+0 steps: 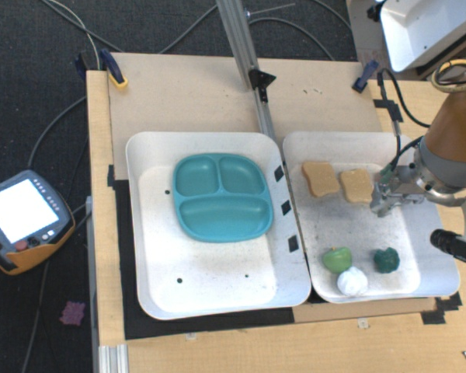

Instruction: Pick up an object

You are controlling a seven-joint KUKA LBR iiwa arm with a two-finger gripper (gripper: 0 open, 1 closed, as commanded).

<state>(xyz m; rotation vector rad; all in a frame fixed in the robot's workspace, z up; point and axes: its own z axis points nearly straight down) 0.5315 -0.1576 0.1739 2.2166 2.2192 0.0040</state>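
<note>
- My gripper [382,206] is down in the right bin [320,231], just right of the 2 bread bits.
- Can't tell if it's wide or narrow.
- Bread 1 [321,179] and bread 2 [356,185] sit side by side at the bin's far end.
- Green ball [337,259], white ball [352,281], dark green toy [386,260]: bin's near end.
- Blue plate [220,196]: next bin, left of the right bin.

Two white bins [217,301] of matt, speckled plastic sit on a smooth pale wooden bench [186,92]. The teal divided plate [221,195] looks smooth, slightly glossy plastic; the gripper [382,200] is dull grey metal.
</note>
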